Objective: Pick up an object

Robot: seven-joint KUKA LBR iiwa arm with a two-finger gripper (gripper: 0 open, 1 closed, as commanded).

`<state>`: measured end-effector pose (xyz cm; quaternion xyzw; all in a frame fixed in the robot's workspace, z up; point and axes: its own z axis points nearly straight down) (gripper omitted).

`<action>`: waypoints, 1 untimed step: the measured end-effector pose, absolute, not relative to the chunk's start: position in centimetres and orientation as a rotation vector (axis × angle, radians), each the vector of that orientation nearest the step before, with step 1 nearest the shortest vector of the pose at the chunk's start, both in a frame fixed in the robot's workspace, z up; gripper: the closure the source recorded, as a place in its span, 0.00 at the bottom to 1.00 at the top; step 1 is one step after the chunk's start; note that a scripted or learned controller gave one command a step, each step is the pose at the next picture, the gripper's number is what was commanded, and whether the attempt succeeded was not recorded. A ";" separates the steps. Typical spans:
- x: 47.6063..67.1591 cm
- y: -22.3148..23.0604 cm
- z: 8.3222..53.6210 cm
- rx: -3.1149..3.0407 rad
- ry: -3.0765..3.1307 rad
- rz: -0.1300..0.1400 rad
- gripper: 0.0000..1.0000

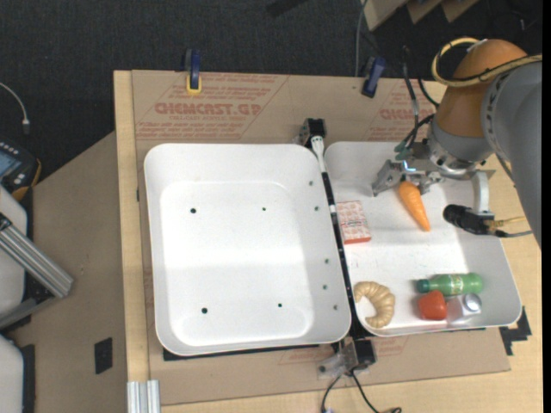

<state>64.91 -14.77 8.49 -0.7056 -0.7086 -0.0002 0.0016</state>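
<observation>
The gripper (411, 172) hangs over the carrot (414, 205) at the far side of the right bin (495, 269), fingers spread, apparently just touching its top. It's the reach-in step; next, drop lower and close squarely round the carrot.

Lighting: bright, even, overhead. Left bin (232, 239): white floor near overexposed, a brighter band across its lower half. Right bin (482, 256): soft, short shadows beside its contents. Tabletop (138, 231): evenly lit, printed lettering legible. Dark floor (86, 24): dim, grainy. Arm (508, 101): slightly soft at frame edge. Overall sharpness: moderate.
</observation>
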 end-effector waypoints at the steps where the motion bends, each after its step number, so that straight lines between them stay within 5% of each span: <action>1: 64.9 -15.1 9.6 -2.220 -2.225 0.000 1.00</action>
